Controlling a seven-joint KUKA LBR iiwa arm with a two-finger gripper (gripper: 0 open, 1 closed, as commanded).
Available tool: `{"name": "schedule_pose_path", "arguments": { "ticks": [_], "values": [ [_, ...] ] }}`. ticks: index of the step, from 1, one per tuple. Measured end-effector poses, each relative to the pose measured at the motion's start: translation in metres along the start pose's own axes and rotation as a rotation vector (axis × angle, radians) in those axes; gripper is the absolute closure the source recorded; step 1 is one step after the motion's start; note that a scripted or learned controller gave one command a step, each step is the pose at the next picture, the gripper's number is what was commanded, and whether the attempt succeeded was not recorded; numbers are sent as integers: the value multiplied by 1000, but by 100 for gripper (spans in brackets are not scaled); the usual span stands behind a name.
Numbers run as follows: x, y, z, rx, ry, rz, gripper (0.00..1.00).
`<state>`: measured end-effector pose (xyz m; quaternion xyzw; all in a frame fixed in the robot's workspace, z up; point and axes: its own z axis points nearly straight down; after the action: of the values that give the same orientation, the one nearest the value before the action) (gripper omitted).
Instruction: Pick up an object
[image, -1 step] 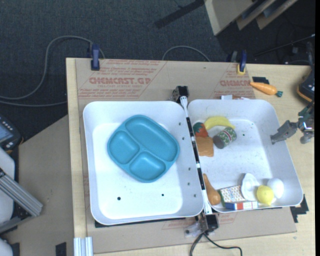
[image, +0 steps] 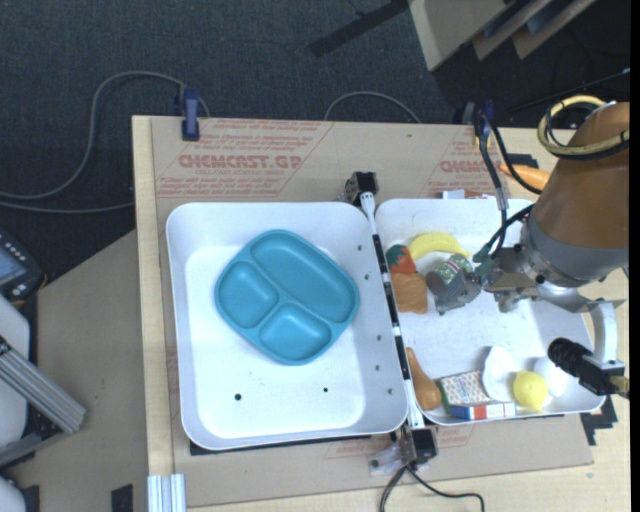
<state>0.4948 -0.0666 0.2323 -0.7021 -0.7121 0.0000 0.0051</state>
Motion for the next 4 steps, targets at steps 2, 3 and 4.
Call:
{"name": "schedule_pose_path", "arguments": {
  "ticks": [2, 3, 4],
  "values": [
    [-78, 168, 148, 30, 3, 4, 0],
    [-102, 132, 146, -3, -7, 17, 0],
    [-123, 167, 147, 21, 1, 8, 0]
  ]
}}
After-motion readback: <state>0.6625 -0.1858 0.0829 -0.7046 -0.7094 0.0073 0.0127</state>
